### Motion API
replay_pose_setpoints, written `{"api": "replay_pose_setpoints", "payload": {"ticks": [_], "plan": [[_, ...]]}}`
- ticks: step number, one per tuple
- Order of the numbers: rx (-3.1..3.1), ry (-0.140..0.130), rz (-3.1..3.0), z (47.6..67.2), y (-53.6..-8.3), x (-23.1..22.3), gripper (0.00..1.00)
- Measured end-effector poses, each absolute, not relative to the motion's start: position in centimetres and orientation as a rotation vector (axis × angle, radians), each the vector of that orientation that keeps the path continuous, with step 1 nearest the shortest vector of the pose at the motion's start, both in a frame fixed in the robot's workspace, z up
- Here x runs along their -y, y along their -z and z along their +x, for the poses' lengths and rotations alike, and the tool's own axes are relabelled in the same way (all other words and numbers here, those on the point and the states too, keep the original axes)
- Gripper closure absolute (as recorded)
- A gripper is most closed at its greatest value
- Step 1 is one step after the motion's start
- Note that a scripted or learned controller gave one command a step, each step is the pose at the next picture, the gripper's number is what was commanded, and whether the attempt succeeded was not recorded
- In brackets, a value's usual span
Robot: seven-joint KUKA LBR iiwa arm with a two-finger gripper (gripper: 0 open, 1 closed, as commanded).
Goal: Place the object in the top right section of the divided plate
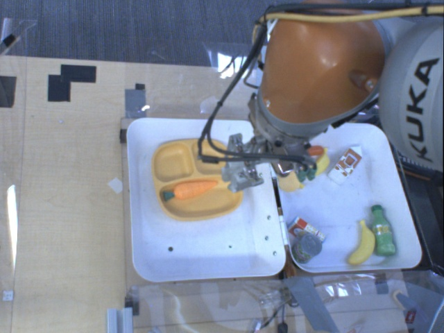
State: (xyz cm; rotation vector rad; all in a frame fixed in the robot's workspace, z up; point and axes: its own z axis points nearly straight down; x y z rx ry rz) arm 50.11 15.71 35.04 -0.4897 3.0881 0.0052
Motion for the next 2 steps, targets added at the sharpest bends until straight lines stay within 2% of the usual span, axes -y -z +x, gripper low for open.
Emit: {"api": "replay_pose_setpoints", "payload": {"ticks": [1, 2], "plan": [[-3.097, -0.004, -0.476, 50.0, -32.1, -14.9, 1.0], [-3.106, -0.006, -0.392, 54.0, -32.9, -16.7, 1.0]]}}
